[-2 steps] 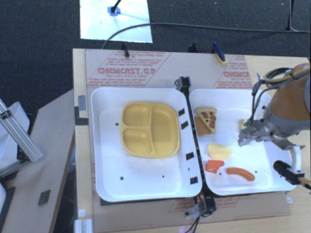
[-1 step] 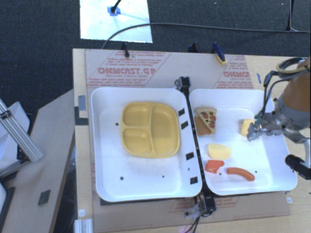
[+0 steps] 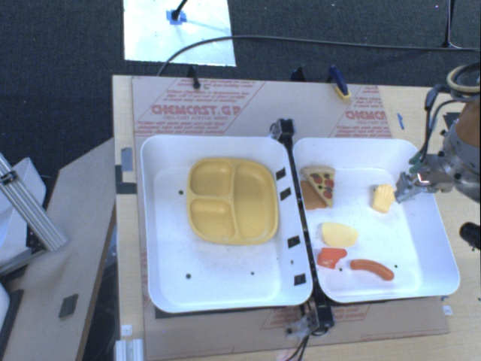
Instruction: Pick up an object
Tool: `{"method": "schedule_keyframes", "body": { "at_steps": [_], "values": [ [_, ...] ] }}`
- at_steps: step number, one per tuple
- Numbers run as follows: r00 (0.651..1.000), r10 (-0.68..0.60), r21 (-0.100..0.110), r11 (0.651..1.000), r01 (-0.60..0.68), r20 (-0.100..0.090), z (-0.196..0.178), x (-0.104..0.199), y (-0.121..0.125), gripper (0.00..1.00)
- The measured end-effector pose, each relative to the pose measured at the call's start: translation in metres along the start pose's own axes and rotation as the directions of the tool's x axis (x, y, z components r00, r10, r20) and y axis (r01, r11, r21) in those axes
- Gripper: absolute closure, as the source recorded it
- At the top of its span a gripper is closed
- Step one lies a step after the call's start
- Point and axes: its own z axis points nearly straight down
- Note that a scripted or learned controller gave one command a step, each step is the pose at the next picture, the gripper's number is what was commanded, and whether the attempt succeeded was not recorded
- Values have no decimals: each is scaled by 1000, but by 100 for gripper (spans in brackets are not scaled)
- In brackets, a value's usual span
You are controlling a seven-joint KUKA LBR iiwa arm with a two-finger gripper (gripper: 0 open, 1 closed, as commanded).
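- The tabletop (image 3: 248,104) carries 2 shallow white bins side by side, lying on a sheet printed with red lettering.
- The left bin (image 3: 169,277) occupies the centre-left of the frame. It contains 1 yellow divided plate (image 3: 231,200) with 3 compartments, lying flat in the upper middle of that bin.
- The right bin (image 3: 428,273) occupies the centre-right of the frame and contains 5 toy food items.
- A pizza slice (image 3: 319,186) lies in the upper left of the right bin, close to the divider between the bins.
- A corn piece (image 3: 383,198), pale yellow, lies in the upper right part of the right bin.
- A yellow oval piece (image 3: 340,235) lies below the pizza slice, near the middle of the right bin.
- A red-orange piece (image 3: 331,257) lies just below the yellow oval piece.
- A sausage (image 3: 371,269) lies at the lower middle of the right bin, just right of the red-orange piece.
- The arm enters at the right edge of the frame. The gripper (image 3: 412,187) sits over the right side of the right bin, just right of the corn piece.
- Gripper state: cannot be determined at this resolution; the tip appears to be next to the corn piece rather than around it.
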Motion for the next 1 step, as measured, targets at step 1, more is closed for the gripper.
{"method": "schedule_keyframes", "body": {
  "at_steps": [1],
  "values": [
    [1000, -5, 3, 1000, 5, -3, -2, 51, 29, 100]
  ]
}}
